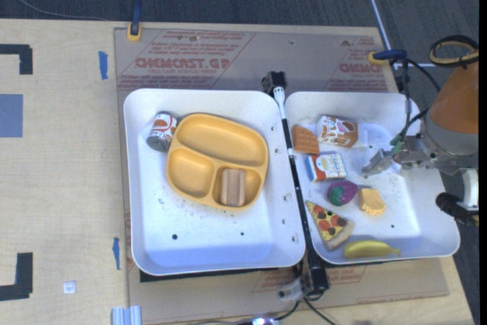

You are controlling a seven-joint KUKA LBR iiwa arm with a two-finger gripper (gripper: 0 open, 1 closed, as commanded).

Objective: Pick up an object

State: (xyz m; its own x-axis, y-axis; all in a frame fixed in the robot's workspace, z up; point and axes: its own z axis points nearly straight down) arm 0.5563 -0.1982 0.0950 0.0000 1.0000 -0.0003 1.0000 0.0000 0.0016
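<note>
Gripper (378,163) hovers, seemingly empty, above cheese wedge (371,202) in right bin (426,234).

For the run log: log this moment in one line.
gripper over right bin | nothing seen held | nearest: cheese, grape | tray in left bin
</note>
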